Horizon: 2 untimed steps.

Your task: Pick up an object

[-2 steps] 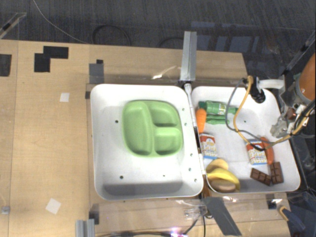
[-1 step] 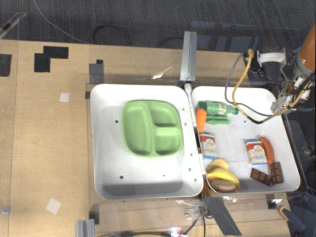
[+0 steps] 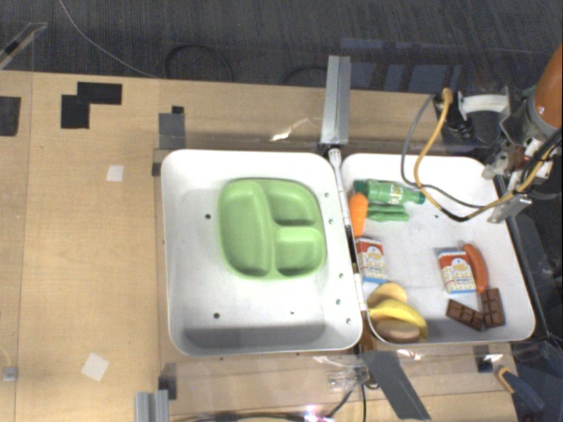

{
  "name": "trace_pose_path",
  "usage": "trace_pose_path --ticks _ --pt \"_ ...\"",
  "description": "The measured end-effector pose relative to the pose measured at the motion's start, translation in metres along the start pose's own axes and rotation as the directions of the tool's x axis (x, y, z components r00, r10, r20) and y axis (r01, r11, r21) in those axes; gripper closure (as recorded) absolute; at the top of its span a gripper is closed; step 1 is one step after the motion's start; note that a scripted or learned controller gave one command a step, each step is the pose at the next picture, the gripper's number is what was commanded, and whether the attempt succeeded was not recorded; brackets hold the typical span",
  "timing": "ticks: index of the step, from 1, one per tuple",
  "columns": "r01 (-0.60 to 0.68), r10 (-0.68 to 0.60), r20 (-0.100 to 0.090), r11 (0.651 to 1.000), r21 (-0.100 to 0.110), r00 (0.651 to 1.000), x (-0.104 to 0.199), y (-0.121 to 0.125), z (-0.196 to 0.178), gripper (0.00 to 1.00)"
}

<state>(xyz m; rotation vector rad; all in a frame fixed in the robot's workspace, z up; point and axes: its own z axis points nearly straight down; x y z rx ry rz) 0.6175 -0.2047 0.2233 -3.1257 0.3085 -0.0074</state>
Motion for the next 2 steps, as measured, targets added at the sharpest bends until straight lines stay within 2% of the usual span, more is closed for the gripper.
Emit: trace_pose_path --ticks 1,2 --pt "-0.173 0.173 -0.008 0.985 0.000 0.985 -0.0374 0.0034 0.1179 0.00" --pt "-0.211 0.211 -0.023 0.977 -0.008 0.977 -0.0419 -0.0033 0.1224 0.00"
